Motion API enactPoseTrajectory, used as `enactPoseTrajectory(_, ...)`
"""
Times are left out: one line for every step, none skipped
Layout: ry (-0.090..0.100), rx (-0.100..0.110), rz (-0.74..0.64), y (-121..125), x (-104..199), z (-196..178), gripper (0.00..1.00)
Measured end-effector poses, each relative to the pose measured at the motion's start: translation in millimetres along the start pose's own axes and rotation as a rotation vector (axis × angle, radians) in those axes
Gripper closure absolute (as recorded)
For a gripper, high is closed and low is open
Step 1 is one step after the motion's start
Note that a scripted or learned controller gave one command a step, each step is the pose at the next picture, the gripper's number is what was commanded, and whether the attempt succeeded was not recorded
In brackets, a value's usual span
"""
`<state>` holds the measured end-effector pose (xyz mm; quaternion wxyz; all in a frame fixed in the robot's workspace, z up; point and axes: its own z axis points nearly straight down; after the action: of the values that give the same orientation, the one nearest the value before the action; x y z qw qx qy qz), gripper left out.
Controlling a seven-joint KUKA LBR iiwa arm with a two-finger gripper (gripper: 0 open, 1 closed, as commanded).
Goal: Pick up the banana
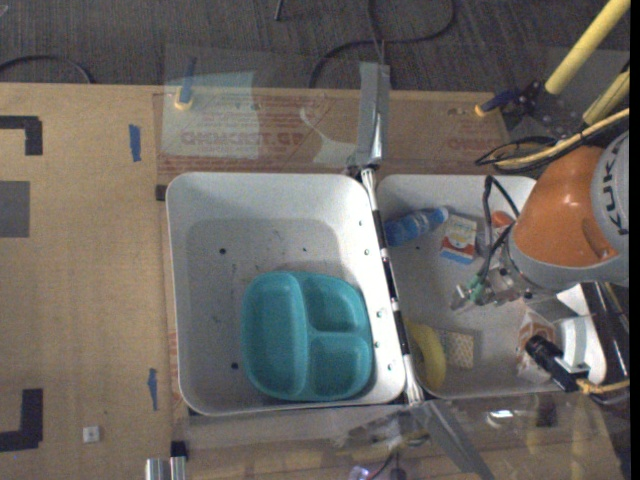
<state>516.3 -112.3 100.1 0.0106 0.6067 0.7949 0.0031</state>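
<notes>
The yellow banana (431, 354) lies in the right bin (440, 193), against its left wall near the front corner. My gripper (478, 290) hangs over the middle of that bin, up and to the right of the banana and apart from it. The grey arm with its orange band (560, 218) reaches in from the right and covers the bin's right part.
A blue bottle (412, 225) and a small white and red carton (459, 240) lie at the back of the right bin. A beige textured square (461, 348) sits just right of the banana. The left bin (200, 218) holds a teal divided plate (305, 336).
</notes>
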Motion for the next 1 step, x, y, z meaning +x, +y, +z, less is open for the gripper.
enactPoseTrajectory(0.014, 0.012, -0.362, 16.5, 26.7, -85.1, 1.00)
